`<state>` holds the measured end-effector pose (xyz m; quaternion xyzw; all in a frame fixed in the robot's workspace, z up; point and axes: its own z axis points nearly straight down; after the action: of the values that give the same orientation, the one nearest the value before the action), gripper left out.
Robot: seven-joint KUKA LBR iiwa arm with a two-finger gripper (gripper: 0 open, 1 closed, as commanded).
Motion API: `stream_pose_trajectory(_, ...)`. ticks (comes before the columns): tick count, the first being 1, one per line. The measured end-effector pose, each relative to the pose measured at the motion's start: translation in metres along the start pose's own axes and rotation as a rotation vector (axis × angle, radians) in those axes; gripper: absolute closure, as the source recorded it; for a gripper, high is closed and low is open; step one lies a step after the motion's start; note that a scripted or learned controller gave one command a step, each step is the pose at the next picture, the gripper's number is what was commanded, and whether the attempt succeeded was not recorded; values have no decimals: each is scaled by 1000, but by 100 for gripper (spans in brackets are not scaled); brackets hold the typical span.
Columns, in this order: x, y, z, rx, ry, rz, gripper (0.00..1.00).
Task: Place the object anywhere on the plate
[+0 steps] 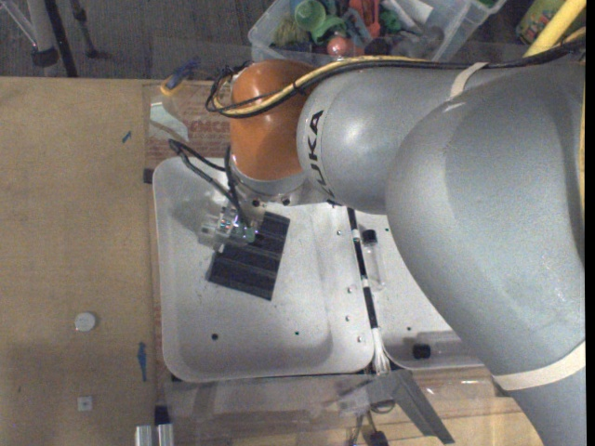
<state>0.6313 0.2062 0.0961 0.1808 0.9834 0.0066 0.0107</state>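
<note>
Two white bins side by side on a tan wooden bench (pixel 74 203); clear tub of bright toys (pixel 446 17) beyond the far edge.
One black ridged slab (pixel 249 269) flat in the left bin (pixel 186 347); one gripper (pixel 232 229) low over its far-left corner, grip impossible to tell; one grey arm (pixel 483 175) across the right bin (pixel 402 291).

**Count from my station**

I count two white bins (pixel 279 360) on the table (pixel 65 203), one dark ribbed slab (pixel 249 260) left of centre, one grey arm (pixel 446 156), one clear tub of toys (pixel 372 12) at the top, and one small round disc (pixel 85 321) at lower left.
</note>
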Motion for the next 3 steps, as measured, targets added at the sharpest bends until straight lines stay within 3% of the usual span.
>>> stream_pose_trajectory(1, 37, -68, -2, -2, 1, 127, 100)
stream_pose_trajectory(2, 24, 13, -49, 15, 16, 98, 100)
stream_pose_trajectory(3, -1, 22, -116, 17, 11, 428, 100)
